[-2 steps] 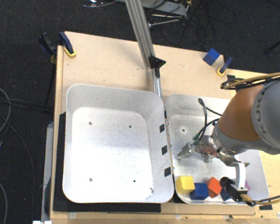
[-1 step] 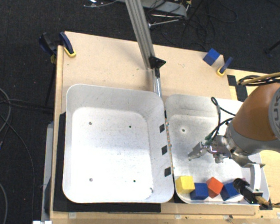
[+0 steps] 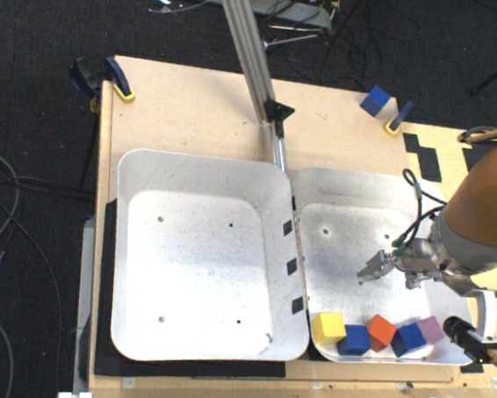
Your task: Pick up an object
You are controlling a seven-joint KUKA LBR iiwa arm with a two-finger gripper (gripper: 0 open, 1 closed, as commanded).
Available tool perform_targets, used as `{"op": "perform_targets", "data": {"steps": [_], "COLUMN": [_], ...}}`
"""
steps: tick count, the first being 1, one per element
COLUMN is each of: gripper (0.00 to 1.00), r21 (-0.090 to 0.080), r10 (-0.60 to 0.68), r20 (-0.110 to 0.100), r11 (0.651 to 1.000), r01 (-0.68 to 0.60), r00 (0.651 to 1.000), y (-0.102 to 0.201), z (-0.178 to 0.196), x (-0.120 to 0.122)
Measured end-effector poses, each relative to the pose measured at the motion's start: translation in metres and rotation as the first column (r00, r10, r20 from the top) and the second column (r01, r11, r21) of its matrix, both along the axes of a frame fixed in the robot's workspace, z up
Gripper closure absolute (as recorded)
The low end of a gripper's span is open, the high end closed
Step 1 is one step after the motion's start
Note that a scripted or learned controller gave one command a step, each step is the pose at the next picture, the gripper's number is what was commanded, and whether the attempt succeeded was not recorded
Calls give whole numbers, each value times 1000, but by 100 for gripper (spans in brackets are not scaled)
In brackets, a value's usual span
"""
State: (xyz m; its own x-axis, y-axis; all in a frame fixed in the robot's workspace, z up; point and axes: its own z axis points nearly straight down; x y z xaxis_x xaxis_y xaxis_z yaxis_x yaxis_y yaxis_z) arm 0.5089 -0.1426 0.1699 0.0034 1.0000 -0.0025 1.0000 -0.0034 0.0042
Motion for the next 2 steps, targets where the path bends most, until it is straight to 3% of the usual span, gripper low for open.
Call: {"op": "perform_targets", "data": {"steps": [1, 2], "gripper": [0, 0], "r21": [1, 0], "r10": [3, 5], "r20": [-1, 1], "r11": [1000, 1000], "r01": [-3, -5], "r00": [1000, 1000], "y": [36, 15], "z": [-76, -31], "x": [-19, 1]}}
